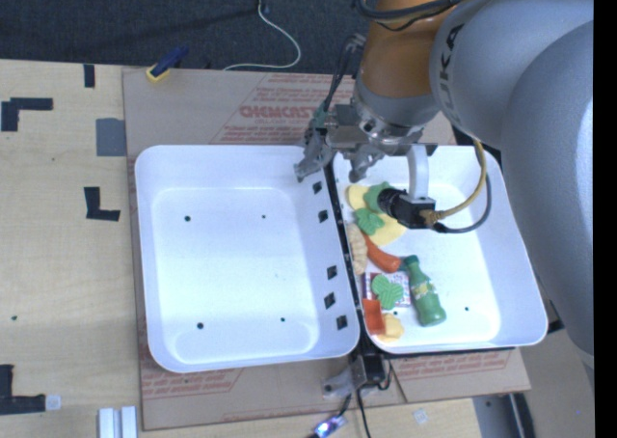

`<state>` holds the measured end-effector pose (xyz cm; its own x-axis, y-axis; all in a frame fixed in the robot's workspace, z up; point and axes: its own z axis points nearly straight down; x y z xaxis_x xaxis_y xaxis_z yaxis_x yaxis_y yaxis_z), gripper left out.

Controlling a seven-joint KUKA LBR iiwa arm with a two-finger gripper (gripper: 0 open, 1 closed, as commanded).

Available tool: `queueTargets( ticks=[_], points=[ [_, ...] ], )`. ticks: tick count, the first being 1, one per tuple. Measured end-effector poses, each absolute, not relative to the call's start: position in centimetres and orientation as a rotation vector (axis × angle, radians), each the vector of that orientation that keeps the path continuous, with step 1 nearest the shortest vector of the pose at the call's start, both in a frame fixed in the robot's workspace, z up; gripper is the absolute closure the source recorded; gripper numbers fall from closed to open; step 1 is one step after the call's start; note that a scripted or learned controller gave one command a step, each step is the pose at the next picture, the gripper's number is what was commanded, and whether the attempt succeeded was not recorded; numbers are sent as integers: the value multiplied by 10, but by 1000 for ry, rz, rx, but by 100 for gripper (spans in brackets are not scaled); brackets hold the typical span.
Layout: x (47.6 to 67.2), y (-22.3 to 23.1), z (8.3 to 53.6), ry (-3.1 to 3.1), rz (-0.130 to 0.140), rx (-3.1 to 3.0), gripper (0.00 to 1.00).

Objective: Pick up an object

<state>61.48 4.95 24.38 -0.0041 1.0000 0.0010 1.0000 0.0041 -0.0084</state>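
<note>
Several small toys lie along the left side of the right bin (482,262). Among them are a yellow piece (370,221) with a green leaf (377,193) on top, an orange carrot (383,256), and a green bottle (425,294). There is also a card with a green clover (388,290) and a yellow-orange piece (388,328). My gripper (333,164) hangs over the wall between the two bins, near their far end. It is just above and left of the yellow piece. Its fingers stand apart, open, with no toy between them.
The left bin (154,233) lies beside the right one on a cardboard sheet (260,108). A black connector and yellow cable (453,219) hang from the wrist over the right bin. A white cord (275,26) and a blue-yellow tool (166,62) lie behind the bins.
</note>
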Motion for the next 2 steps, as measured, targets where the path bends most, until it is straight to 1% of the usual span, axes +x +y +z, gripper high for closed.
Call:
queueTargets(
  ticks=[1, 2],
  points=[
    [600, 102, 179, -2222, 10, -2210, 100],
    [571, 82, 335, -2229, -19, -2227, 100]
  ],
)
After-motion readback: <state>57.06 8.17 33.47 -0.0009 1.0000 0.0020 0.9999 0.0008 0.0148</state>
